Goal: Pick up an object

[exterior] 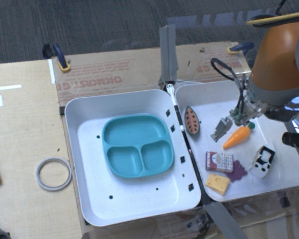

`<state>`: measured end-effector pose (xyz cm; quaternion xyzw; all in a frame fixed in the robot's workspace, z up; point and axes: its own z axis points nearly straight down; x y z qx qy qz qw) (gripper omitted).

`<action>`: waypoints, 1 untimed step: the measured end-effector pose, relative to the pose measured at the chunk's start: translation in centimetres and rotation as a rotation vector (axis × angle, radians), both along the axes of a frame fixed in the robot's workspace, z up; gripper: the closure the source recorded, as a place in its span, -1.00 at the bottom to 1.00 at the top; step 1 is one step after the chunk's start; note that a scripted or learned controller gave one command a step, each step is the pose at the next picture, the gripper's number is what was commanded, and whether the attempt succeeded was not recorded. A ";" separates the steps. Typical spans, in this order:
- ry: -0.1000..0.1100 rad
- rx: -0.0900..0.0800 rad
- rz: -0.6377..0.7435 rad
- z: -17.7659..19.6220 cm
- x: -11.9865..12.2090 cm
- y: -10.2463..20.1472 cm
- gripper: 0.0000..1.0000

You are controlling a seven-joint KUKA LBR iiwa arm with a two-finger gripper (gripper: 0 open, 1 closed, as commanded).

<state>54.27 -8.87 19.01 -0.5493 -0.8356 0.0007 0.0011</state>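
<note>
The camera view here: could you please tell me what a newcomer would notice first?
Probably the teal plate in the middle of the left bin, the largest colour patch. Next, the arm's orange band at the upper right, with the gripper low over the right bin beside a carrot. Small toys lie near that bin's front, including a cheese wedge.

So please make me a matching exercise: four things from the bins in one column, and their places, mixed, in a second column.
Things:
1. teal plate
2. carrot
3. cheese wedge
4. watermelon slice

Places:
A. near the front edge of the right bin
B. right bin, beside the wall between the two bins
C. middle of the left bin
D. right bin, just below the gripper

Pairs: 1-C, 2-D, 3-A, 4-B
</note>
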 end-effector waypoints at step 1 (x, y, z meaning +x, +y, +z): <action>-0.001 0.000 -0.003 -9.9 1.0 -1.2 -1.00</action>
